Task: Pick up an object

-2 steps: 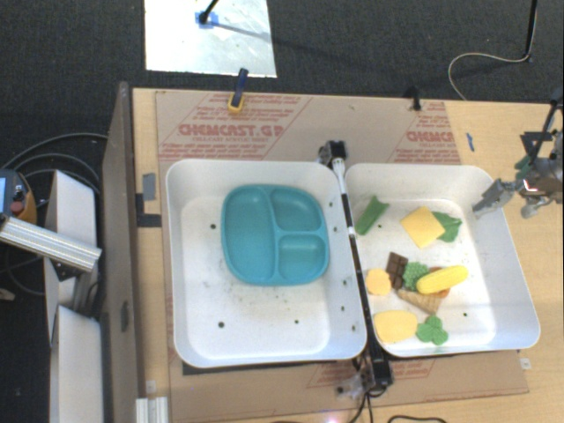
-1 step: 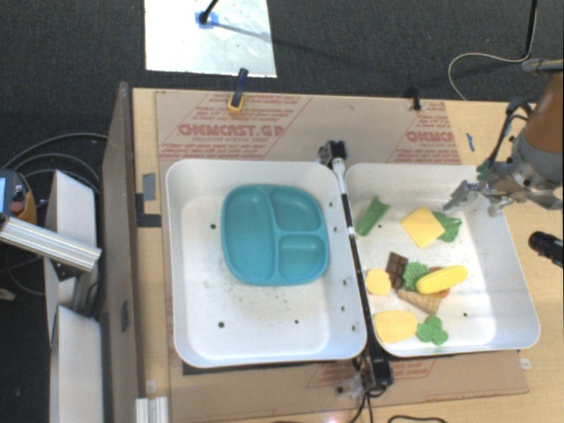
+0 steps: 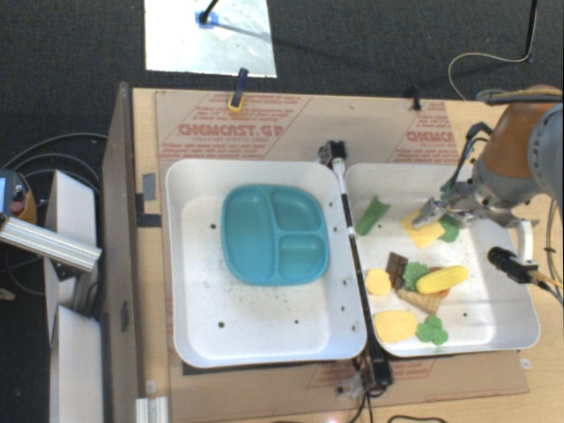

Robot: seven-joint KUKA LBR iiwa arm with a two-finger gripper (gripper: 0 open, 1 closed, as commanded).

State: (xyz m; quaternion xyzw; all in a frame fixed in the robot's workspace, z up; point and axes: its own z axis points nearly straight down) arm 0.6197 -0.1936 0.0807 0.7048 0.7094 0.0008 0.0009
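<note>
Yellow wedge (image 3: 424, 233) in right bin (image 3: 520, 329), far side, just under gripper (image 3: 435, 210). Looks light, stiff, smooth plastic; pinch across flat faces. Finger state: cannot tell. Green piece (image 3: 450, 231) touching beside.

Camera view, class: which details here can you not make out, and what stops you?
- Gripper: fingers too small and blurred against the yellow block to tell open, shut or gripping.
- Arm: cut off by the right edge.
- Brown piece: partly covered by the corn cob; shape unclear.
</note>
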